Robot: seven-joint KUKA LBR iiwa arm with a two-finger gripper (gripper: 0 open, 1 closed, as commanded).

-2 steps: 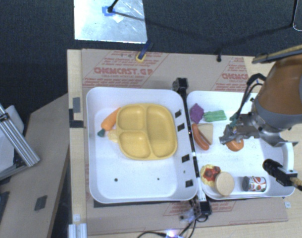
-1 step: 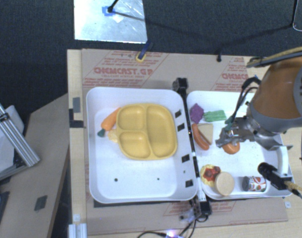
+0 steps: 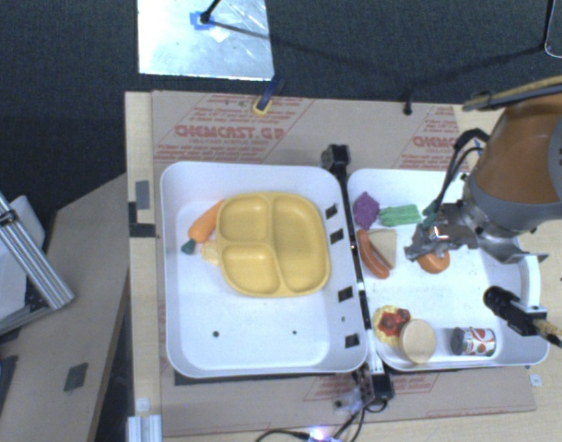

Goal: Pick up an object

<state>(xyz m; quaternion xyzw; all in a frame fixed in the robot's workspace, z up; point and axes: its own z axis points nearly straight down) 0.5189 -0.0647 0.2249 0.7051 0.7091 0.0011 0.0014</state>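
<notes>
My gripper (image 3: 432, 245) hangs over the middle of the right bin (image 3: 516, 288), at the end of the grey arm with its orange band (image 3: 532, 150). An orange round object (image 3: 436, 263) lies directly under it, partly covered by the gripper, and I cannot tell whether the two touch. To the left of the gripper lie a wedge of sandwich (image 3: 384, 244) and a hot dog (image 3: 372, 255). A green block (image 3: 399, 215) and a purple object (image 3: 366, 209) sit further back.
The right bin's front holds a red and yellow food piece (image 3: 391, 321), a beige round lid (image 3: 417, 341) and a small can (image 3: 474, 341). The left bin (image 3: 184, 330) holds a yellow divided plate (image 3: 265, 244) with a carrot (image 3: 204, 223) beside it.
</notes>
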